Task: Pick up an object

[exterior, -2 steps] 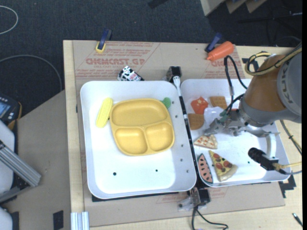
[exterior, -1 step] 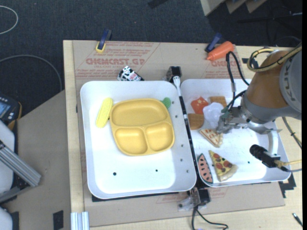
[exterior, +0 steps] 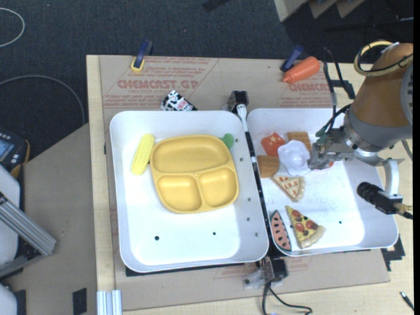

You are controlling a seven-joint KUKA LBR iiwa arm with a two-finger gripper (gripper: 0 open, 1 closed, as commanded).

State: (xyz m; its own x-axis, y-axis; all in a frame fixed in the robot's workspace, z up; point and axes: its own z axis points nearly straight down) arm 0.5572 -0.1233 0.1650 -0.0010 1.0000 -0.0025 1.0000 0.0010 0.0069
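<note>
The right bin (exterior: 367, 236) holds several toy foods: a red piece (exterior: 272, 142), a toast slice (exterior: 299, 138), a brown bread piece (exterior: 267, 167), a whitish translucent object (exterior: 293, 155), a small pizza wedge (exterior: 291, 187), a larger pizza slice (exterior: 306, 228) and a watermelon slice (exterior: 278, 230). My gripper (exterior: 319, 156) hangs low over the bin's upper middle, just right of the whitish object. The wrist hides its tips, and I see nothing held.
The left bin (exterior: 184, 245) carries a yellow divided plate (exterior: 193, 172), a corn cob (exterior: 142, 153) and a small green piece (exterior: 228, 140). An orange clamp (exterior: 302, 69), a blue-yellow clamp (exterior: 139, 56) and a black-and-white toy (exterior: 176, 102) lie behind the bins.
</note>
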